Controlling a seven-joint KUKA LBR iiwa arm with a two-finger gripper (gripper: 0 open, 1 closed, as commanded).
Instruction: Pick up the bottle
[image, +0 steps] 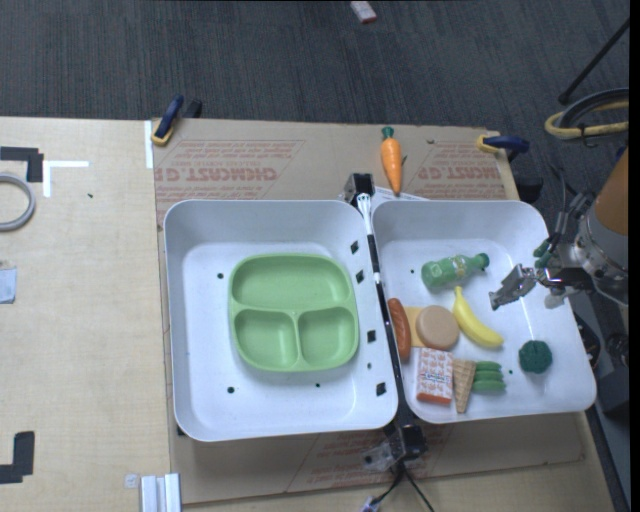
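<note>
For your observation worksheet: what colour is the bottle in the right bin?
Green, seen best in the camera view: the bottle lies on its side.

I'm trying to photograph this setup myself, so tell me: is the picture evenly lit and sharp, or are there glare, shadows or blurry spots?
Camera view: lighting is soft and fairly even; the right bin looks bright white without harsh glare, and the green bottle and banana cast only faint shadows. The green tray reads clearly. The pincer at the right looks slightly soft, and the cardboard lettering appears mirrored.
</note>
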